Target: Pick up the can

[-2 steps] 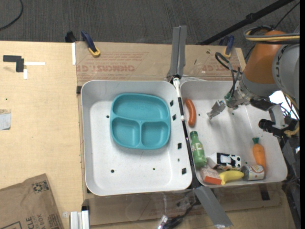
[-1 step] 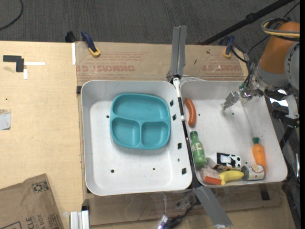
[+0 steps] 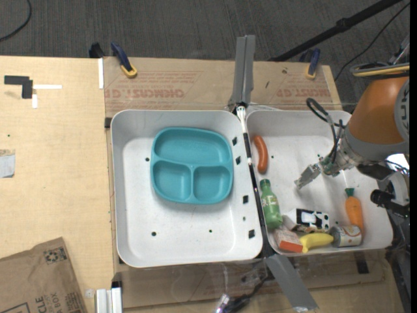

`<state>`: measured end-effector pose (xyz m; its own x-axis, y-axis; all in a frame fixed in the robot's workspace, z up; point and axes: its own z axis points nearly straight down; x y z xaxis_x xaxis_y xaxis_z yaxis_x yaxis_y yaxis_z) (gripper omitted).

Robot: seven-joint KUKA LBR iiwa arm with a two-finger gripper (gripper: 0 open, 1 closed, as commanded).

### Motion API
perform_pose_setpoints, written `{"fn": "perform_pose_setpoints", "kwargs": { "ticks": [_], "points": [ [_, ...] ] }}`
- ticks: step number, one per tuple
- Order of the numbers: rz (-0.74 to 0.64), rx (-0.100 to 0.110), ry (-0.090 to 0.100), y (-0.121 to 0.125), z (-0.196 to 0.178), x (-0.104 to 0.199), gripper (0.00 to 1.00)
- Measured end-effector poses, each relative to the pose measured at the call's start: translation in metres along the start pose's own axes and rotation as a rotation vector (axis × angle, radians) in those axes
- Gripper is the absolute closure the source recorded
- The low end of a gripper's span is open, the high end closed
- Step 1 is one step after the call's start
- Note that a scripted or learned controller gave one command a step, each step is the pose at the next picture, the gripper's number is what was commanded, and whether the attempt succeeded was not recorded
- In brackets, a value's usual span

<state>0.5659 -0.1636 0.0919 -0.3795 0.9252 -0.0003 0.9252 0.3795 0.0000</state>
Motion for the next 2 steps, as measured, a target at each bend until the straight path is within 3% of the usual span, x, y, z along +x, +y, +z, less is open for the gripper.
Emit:
{"fn": "perform_pose_setpoints", "kwargs": {
  "ticks": [1,2],
  "points": [
    [0.149,-0.001,-0.001,0.058,0.000,0.007,0.00],
    [0.136,-0.001,-0.002,0.086,-0.001,-0.037,0.00]
  ]
}}
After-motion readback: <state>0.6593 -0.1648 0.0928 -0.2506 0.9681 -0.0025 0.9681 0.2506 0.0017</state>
